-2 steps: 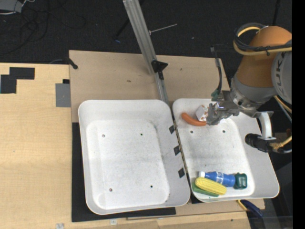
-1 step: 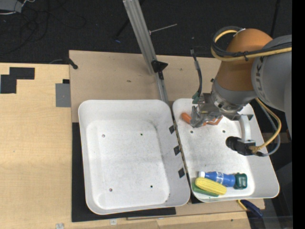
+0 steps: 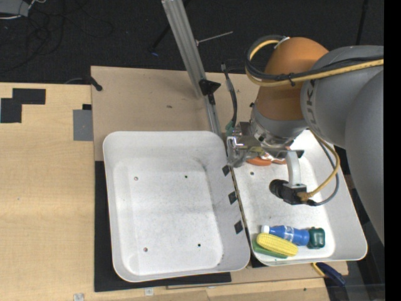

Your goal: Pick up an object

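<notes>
Lying flat: yellow corn cob point(image 3: 277, 245)

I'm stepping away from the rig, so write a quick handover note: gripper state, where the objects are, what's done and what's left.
Gripper: down over the far end of the right bin; whether it is open or shut cannot be told, and nothing is seen in its grasp.
Objects: corn and blue bottle lie side by side at the right bin's near end. An orange item sits under the wrist, mostly hidden.
Done: no pick confirmed.
Left: grasp one object and lift it.
</notes>
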`<state>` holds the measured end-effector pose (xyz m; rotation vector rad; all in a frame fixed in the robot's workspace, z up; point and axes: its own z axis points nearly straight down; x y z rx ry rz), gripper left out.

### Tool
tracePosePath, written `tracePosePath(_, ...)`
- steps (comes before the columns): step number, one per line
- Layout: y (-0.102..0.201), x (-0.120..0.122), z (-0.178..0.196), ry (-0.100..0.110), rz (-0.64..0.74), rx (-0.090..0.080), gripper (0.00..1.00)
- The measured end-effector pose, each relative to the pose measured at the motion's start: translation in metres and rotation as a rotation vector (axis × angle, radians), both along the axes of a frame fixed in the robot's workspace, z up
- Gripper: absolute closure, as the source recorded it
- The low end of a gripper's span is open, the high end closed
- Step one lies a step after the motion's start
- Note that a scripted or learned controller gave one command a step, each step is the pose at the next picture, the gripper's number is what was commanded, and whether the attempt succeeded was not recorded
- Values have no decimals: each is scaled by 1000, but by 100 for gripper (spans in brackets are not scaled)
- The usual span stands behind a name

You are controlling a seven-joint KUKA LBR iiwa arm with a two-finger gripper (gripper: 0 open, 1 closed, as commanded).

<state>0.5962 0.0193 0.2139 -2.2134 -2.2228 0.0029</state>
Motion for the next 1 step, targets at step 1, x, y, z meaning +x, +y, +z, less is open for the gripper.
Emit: tracePosePath(1, 54, 4, 21, -3, 0, 0, 100)
